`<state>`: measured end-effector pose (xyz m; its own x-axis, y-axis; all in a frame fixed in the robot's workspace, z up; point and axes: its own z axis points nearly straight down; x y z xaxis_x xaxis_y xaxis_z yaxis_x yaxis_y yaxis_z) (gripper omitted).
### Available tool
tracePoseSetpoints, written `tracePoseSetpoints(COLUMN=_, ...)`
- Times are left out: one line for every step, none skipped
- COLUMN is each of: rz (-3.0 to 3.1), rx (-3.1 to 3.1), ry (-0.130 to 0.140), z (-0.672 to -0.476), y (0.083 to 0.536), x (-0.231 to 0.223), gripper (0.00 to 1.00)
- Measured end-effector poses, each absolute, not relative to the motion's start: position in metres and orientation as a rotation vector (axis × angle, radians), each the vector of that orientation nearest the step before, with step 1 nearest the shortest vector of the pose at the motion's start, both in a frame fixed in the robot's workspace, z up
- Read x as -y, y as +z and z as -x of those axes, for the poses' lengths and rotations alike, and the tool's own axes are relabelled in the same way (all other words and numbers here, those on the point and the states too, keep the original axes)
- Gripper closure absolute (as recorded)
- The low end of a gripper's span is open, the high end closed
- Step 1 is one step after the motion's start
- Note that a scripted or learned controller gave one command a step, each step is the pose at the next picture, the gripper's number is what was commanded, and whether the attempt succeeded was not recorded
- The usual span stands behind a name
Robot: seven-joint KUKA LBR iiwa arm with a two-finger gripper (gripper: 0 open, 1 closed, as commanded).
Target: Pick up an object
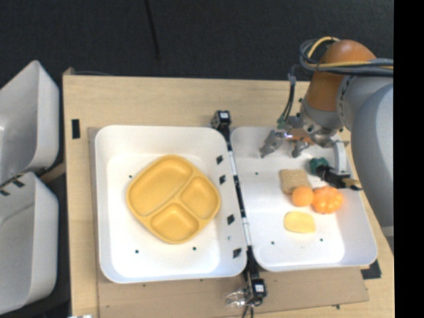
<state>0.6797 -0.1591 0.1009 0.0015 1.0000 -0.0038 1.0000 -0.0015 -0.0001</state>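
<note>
My gripper [283,146] hangs over the far part of the right bin [265,240], its two grey fingers spread apart with nothing between them. Nearer the camera lie a tan block [293,179], a small orange ball [302,196], a lobed orange fruit [326,200] and a pale yellow piece [300,222]. A small green object [320,163] sits just right of the gripper, partly covered by the arm.
The left bin [112,244] holds a yellow divided plate [173,198]. Black clips [220,118] stand along the seam between the bins. The grey arm with its orange band [328,78] covers the right bin's far right corner.
</note>
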Motion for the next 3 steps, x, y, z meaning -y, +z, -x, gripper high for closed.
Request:
tracePoseSetpoints(rz=-2.216, rx=-2.217, ry=-0.003, z=-0.681, y=0.114, x=0.16, gripper=1.0)
tracePoseSetpoints(rz=-2.225, rx=-2.211, ry=0.006, z=-0.676, y=0.177, x=0.161, gripper=1.0)
tracePoseSetpoints(rz=-2.222, rx=-2.214, ry=0.006, z=-0.677, y=0.215, x=0.162, gripper=1.0)
